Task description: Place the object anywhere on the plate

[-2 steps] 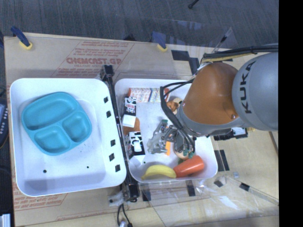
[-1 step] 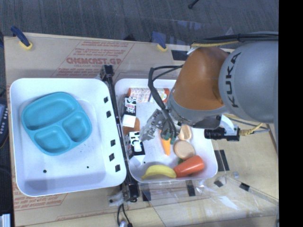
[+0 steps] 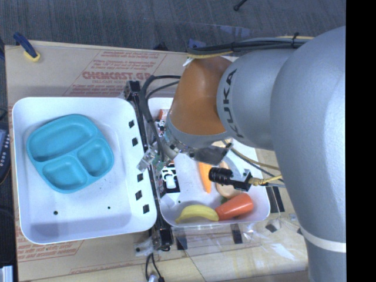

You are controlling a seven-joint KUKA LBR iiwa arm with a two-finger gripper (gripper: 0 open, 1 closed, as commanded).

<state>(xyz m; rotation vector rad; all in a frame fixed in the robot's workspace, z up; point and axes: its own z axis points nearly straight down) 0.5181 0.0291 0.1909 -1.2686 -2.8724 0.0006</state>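
While arm covers bin, banana beyond pincer

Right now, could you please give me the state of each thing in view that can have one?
blue plate: in the left bin, upright, nothing on it.
banana: lying in the right bin, beside the red pepper.
red pepper: lying on its side.
carrot: lying partly under the arm.
tool: low at the right bin's left edge, fingers hidden.
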